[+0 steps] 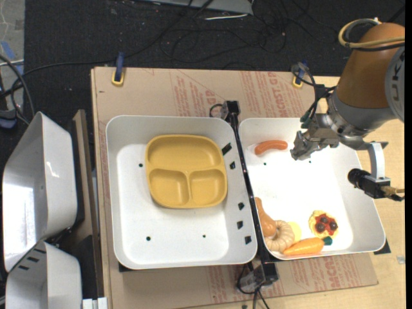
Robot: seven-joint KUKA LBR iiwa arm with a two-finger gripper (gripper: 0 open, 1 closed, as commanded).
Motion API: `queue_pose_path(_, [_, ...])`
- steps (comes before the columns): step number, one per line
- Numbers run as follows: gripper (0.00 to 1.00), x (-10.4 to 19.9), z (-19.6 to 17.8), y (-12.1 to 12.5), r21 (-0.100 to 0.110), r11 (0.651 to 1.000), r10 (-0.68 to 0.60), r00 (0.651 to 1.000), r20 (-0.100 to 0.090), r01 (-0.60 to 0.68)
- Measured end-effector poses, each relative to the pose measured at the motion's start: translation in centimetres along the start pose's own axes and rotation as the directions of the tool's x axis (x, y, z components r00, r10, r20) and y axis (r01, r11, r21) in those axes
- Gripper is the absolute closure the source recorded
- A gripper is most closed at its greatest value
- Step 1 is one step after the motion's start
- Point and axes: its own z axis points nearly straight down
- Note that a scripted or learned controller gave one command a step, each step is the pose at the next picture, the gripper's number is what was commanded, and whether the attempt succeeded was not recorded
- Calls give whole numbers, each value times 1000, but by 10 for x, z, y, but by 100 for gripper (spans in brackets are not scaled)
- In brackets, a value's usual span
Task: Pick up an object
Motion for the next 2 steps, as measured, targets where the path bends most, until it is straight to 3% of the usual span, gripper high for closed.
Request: queue_pose_path(2, [100, 120, 8, -3, 2, 1000, 0, 1000, 1, 0])
